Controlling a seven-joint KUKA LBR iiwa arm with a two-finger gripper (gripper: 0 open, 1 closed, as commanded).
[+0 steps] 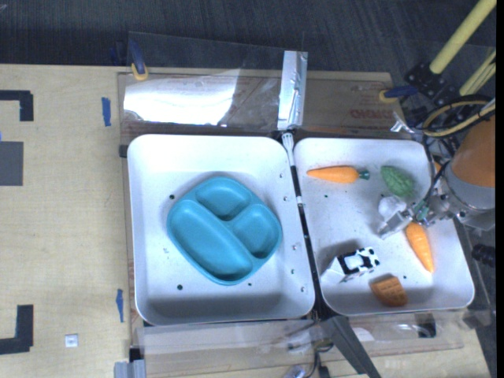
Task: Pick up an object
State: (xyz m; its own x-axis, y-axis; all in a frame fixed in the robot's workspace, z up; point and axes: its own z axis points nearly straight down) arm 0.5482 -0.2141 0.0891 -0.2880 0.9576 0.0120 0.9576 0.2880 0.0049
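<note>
My gripper (403, 216) hangs low over the right side of the right bin (331, 290), reaching in from the right below the orange wrist band. An orange carrot (421, 246) lies just below and right of it, its top end at the gripper's tip. A pale whitish object (388, 205) sits right against the gripper's left side. A green leafy toy (398, 181) lies just above it. A second carrot (337, 175) lies at the bin's far side. A black-and-white cow toy (359, 262) and a brown bread-like piece (389, 290) rest near the front.
The left bin (150, 290) holds a blue divided plate (225, 228). A clear plastic sheet and a metal strip (293, 89) stand behind the bins. Cables and a yellow rod (466, 26) crowd the upper right.
</note>
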